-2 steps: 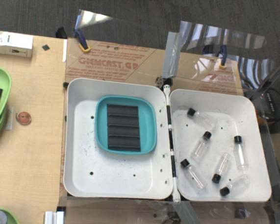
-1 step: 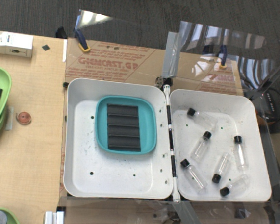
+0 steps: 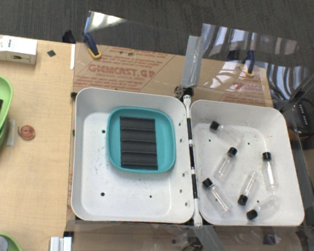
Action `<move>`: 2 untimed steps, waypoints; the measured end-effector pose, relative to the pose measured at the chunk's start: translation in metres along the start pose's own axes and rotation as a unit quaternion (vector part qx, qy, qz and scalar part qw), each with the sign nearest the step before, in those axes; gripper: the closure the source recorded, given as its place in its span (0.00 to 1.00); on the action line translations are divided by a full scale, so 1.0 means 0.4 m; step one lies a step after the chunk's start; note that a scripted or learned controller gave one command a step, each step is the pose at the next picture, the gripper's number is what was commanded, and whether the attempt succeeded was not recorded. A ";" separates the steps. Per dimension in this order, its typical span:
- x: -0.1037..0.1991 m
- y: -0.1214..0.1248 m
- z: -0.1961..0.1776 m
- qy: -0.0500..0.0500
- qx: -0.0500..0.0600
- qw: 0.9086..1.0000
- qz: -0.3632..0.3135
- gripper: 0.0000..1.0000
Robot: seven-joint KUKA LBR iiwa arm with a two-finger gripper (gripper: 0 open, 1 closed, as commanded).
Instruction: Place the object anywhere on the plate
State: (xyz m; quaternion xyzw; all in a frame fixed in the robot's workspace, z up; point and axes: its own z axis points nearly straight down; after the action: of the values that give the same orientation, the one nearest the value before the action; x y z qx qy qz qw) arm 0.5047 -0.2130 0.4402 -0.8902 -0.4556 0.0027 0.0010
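Note:
A teal square plate (image 3: 113, 152) lies in the left white bin (image 3: 84, 192), toward its back, with a dark ribbed block (image 3: 139, 143) lying on it. In the right white bin (image 3: 281, 214) lie several clear plastic vials with black caps, among them one (image 3: 224, 162) near the middle, one (image 3: 215, 193) toward the front left, and one (image 3: 269, 170) at the right.
Clear acrylic panels and brown cardboard (image 3: 129, 70) stand behind the bins. On the wooden bench to the left lie a green tray (image 3: 0, 88) holding a dark piece, a small reddish disc (image 3: 27, 132) and a white box (image 3: 12, 49).

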 end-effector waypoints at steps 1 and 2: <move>-0.030 -0.032 0.000 0.000 0.000 0.996 0.086 0.00; -0.045 -0.047 0.001 0.000 0.000 0.988 0.153 0.00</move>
State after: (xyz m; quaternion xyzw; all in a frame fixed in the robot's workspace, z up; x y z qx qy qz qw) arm 0.4788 -0.2165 0.4398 -0.9495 -0.3138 0.0031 0.0008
